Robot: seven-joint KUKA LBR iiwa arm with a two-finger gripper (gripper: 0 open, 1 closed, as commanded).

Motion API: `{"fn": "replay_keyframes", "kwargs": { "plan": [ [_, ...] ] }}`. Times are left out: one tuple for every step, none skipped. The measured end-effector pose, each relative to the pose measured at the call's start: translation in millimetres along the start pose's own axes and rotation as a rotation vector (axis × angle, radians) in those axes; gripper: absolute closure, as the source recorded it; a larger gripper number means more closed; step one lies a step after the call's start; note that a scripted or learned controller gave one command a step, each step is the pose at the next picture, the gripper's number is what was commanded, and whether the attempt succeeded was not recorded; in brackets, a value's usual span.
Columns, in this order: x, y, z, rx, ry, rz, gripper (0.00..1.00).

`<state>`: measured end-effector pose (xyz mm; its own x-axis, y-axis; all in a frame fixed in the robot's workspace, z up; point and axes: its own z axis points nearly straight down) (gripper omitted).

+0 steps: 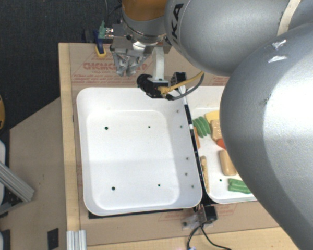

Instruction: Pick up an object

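Two bins sit side by side; your pickable pieces — green, orange and tan [227, 163] — lie in the right bin [214, 191], beside the left bin [130, 155]. Your gripper [126, 66] hangs beyond the left bin's far rim — I cannot tell how its jaws stand.

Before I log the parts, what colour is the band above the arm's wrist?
Orange, seen in the camera view: the band sits just above the tool.

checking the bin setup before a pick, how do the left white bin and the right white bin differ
The shallow white plastic left bin lies in full view, while the shallow white plastic right bin is mostly covered by the grey arm. The left bin's floor shows small dark dots; the right bin holds green, tan and orange pieces. Both are white, shallow and set side by side.
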<state>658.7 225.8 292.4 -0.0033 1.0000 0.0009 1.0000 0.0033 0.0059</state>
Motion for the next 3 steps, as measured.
{"fn": "replay_keyframes", "kwargs": {
  "plan": [
    [1.0, 0.2, -10.6, -0.003, 0.000, -0.002, 1.00],
    [-63.4, 9.3, -50.0, -0.001, -0.002, 0.009, 1.00],
    [3.2, -12.9, 10.6, 0.015, 0.000, -0.003, 1.00]
  ]
}}
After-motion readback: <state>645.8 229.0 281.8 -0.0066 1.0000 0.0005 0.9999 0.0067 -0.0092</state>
